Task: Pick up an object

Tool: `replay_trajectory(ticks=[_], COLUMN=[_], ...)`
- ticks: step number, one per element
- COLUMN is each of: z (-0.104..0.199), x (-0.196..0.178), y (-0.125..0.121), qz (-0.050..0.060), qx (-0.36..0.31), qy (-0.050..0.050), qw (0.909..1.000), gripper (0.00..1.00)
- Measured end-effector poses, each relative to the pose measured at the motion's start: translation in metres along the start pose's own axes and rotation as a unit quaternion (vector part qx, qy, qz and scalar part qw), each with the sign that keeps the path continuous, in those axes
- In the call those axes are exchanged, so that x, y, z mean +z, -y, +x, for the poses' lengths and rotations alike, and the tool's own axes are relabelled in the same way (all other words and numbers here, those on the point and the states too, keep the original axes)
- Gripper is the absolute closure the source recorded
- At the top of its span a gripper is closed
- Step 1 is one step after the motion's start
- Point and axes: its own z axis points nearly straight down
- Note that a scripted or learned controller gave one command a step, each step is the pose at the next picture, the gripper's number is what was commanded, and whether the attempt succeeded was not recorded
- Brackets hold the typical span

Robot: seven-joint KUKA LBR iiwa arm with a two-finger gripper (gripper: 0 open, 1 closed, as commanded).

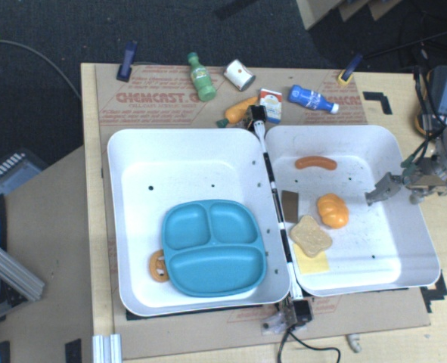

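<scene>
The right bin [405, 267] holds a sausage [315, 162] near its back, an orange fruit [333, 210] in the middle, a bread slice [311, 237] resting on a yellow cheese slice [314, 262], and a small brown block [289, 206] by the left wall. In the left bin [132, 172] a blue divided plate [212, 246] lies with a pretzel [158, 266] at its left edge. My gripper [386, 189] comes in over the right bin's right side, just right of the orange fruit and apart from it. Nothing shows in its grasp.
Behind the bins on the board lie a green bottle [202, 78], a white can [239, 74], a blue bottle [312, 99], a small carton [269, 104] and an orange toy [240, 110]. Clips [125, 61] stand at the board's back corners.
</scene>
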Motion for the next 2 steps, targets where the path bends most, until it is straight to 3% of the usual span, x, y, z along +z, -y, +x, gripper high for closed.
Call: replay_trajectory(ticks=[1,2], z=[0.069,0.096], x=[0.082,0.123], y=[0.003,-0.055], qz=[0.001,-0.001], qx=[-0.001,0.000], qy=[-0.001,0.000], qw=[1.0000,1.0000], gripper=[0.00,0.00])
